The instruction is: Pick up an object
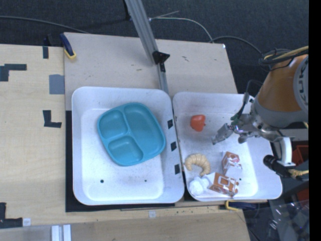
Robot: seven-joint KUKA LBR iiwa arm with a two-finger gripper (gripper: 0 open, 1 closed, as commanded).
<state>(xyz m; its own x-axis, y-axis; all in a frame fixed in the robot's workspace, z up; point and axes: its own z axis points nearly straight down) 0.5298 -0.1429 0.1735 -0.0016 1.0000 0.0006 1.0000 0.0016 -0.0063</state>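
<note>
The right bin (pixel 261 185) holds several small objects. A red rounded piece (pixel 197 122) lies near its upper left. A tan croissant (pixel 197 161) lies lower down, with a white lump (pixel 198 186) below it. A small orange-and-white carton (pixel 231 162) and a flat orange-and-white packet (pixel 223 184) sit at the lower right. My gripper (pixel 230 137) hangs over the bin's middle right, just above the carton and to the right of the red piece. Its fingers are spread open and nothing is between them.
The left bin (pixel 85 185) holds a blue divided plate (pixel 131 133). A grey metal post (pixel 143 24) slants down to the seam between the bins. The arm's orange band (pixel 283 87) fills the right side above the bin.
</note>
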